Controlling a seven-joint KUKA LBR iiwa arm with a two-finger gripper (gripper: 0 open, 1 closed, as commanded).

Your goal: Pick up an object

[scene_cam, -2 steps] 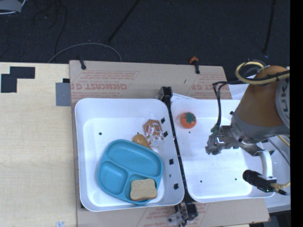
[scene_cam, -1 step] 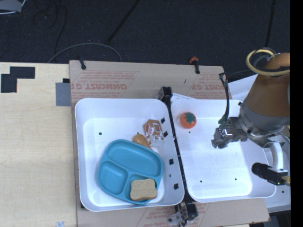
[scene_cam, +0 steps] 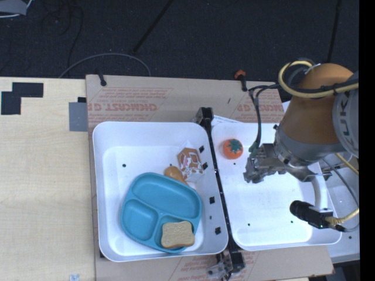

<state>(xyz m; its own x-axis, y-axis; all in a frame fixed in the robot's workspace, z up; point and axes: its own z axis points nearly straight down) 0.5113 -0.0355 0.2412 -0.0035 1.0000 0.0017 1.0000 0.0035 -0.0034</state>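
A blue divided plate [scene_cam: 159, 211] is held in the left bin [scene_cam: 111, 157], with a slice of bread [scene_cam: 177, 234] in its near compartment; a small wrapped packet [scene_cam: 190, 161] lies at its far edge. An orange tomato-like toy [scene_cam: 232, 148] sits in the right bin [scene_cam: 275, 233], near its far left corner. The gripper [scene_cam: 253, 173] hangs just beside it; its state cannot be told.

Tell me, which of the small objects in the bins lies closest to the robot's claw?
The orange ball: it shares the right bin with the gripper.
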